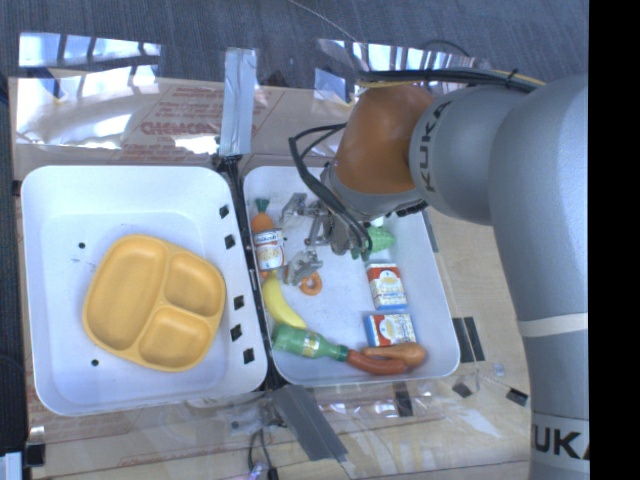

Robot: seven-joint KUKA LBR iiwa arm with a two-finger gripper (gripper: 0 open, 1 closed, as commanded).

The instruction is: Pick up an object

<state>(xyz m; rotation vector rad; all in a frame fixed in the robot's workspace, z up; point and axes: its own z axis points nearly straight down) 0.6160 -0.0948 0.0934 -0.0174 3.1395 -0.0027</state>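
- Objects for picking are all sitting in the right bin; you're looking at a loose cluster across its floor.
- Small bottle with orange cap is lying along the bin's left wall, a banana just below it.
- Green bottle is lying near the front edge, tip pointing toward a hot dog in the front right corner.
- Two small red-and-white cartons: upper carton is sitting mid-right, lower carton just below it, nearly touching the hot dog.
- Orange ring is lying near the middle, just under the gripper.
- Green item is peeking out beside the wrist, mostly hidden, can't tell what it is.
- Gripper is hanging low over the bin's upper middle, metal fingers pointing left and down; you can't tell whether the jaws are spread or closed, and nothing is visibly sitting between them.
- Arm is reaching in from the right, orange band covering the bin's back corner.
- Left bin is holding a yellow divided tray, lying flat, tilted slightly, well apart from the gripper.
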